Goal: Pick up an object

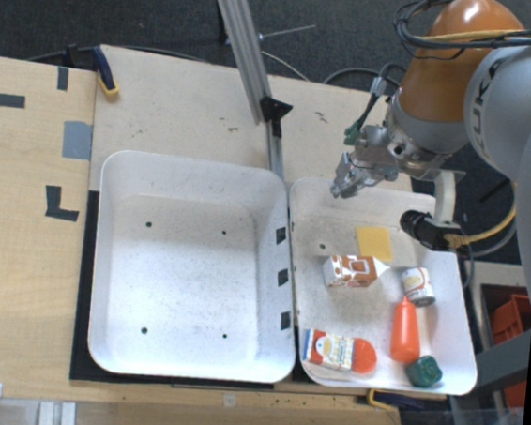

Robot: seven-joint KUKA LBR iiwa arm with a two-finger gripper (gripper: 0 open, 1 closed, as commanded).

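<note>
White plastic bins sit side by side on the table [19, 228], and from the camera view we see the left bin [184, 264] beside the right bin [379, 294]. In the right bin lie a yellow square [374, 242] toward twelve o'clock, a brown-and-white carton [350, 271] near centre, a small can [417, 285] at three, an orange bottle [406, 332], a green ball [424, 371] at five, and a red-and-white carton [338, 352] at six. We find the gripper [347, 186] hanging above the bin's eleven o'clock corner; we cannot tell whether its jaws are released or clenched.
</note>
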